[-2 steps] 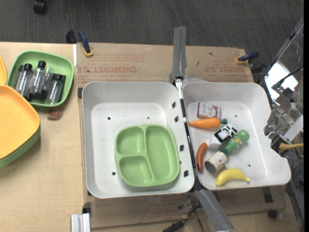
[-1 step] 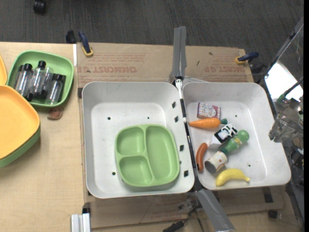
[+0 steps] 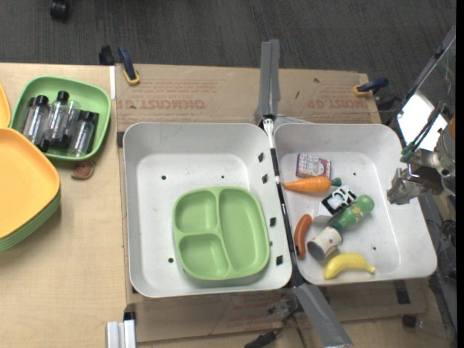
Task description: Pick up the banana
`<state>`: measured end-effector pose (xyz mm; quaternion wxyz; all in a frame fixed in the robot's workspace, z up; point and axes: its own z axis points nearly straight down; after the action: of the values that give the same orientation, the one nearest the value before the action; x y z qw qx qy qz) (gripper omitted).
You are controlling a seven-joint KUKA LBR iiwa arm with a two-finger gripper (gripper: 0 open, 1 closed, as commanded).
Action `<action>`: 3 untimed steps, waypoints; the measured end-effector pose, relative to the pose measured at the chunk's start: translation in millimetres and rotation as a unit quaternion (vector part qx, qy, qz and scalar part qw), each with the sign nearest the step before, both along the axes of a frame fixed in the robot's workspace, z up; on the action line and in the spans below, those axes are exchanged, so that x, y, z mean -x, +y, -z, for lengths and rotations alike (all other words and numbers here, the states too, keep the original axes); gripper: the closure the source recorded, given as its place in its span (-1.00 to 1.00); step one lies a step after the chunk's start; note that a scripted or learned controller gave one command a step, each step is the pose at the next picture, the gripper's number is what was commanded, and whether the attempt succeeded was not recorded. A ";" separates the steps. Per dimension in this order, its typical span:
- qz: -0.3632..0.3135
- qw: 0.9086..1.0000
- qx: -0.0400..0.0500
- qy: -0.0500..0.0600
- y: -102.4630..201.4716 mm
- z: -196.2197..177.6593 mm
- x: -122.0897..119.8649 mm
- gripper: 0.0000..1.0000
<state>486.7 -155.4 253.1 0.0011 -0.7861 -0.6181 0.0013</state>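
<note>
One banana point(image 3: 349, 265) is seen lying at the near edge of the right bin point(image 3: 384, 140); whether the end effector point(image 3: 406, 185) is open cannot be told.

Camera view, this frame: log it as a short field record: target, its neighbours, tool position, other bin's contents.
target: banana, lying in the right bin near its front edge
neighbours: can just behind it, apart; green bottle; sausage; carrot; pink carton
tool: tool at the right bin's right rim, away from the banana, nothing seen in it
left bin: green divided plate
task state: banana not yet picked
</note>
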 end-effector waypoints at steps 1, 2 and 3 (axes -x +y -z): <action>-0.171 0.985 0.000 -0.001 -50.8 3.4 6.9 1.00; -0.297 0.955 -0.001 -0.001 17.6 22.2 -6.7 1.00; -0.457 0.889 -0.001 -0.002 -9.0 54.5 8.6 1.00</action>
<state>478.1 -164.4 198.6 0.0001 -0.4165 -0.9091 -0.0001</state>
